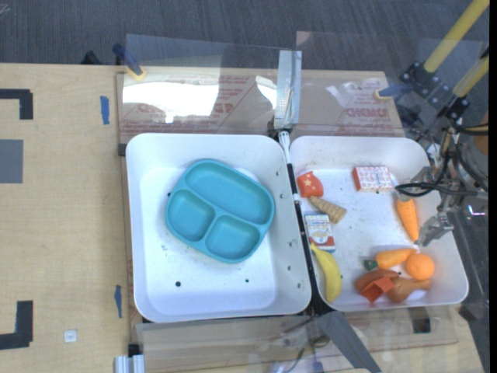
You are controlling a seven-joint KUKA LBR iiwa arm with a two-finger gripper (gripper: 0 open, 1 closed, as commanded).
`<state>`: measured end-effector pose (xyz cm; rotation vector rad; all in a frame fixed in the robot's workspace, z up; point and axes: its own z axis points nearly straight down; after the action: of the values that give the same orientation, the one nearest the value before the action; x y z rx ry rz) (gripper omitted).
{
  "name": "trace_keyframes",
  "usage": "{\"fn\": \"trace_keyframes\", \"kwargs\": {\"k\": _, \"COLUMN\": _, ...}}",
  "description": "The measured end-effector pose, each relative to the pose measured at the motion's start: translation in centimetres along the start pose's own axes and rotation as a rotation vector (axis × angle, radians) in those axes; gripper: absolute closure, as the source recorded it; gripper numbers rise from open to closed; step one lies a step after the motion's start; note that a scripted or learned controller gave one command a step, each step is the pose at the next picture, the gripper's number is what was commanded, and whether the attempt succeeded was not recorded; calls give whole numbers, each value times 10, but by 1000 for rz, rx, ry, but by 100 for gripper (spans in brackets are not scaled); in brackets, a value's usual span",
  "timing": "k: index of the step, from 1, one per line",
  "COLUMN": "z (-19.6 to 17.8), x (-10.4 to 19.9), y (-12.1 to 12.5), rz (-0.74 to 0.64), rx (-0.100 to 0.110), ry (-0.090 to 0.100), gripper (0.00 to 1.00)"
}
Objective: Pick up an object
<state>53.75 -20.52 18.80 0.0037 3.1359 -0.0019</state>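
Pincer (pixel 432 231) state cannot be determined; it sits beside the tapered orange plastic carrot (pixel 407 217) in the right shallow white bin (pixel 458 286), presumably positioned for grasping

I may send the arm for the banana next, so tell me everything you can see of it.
The banana is yellow and smooth, looks like a plastic toy, curved, lying flat. It sits in the right bin, near its front left corner, running along the left wall with its lower tip toward the front. Its upper end meets a small white carton; whether they touch is unclear. The orange pieces lie apart to its right.
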Motion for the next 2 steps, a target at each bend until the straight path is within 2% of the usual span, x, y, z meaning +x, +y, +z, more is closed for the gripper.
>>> {"fn": "trace_keyframes", "kwargs": {"k": 1, "z": 90, "x": 0, "y": -17, "rz": -96, "rx": 2, "ry": -3, "gripper": 0}}
{"fn": "trace_keyframes", "kwargs": {"k": 2, "z": 98, "x": 10, "y": 80, "rz": 47, "rx": -3, "ry": -8, "gripper": 0}}
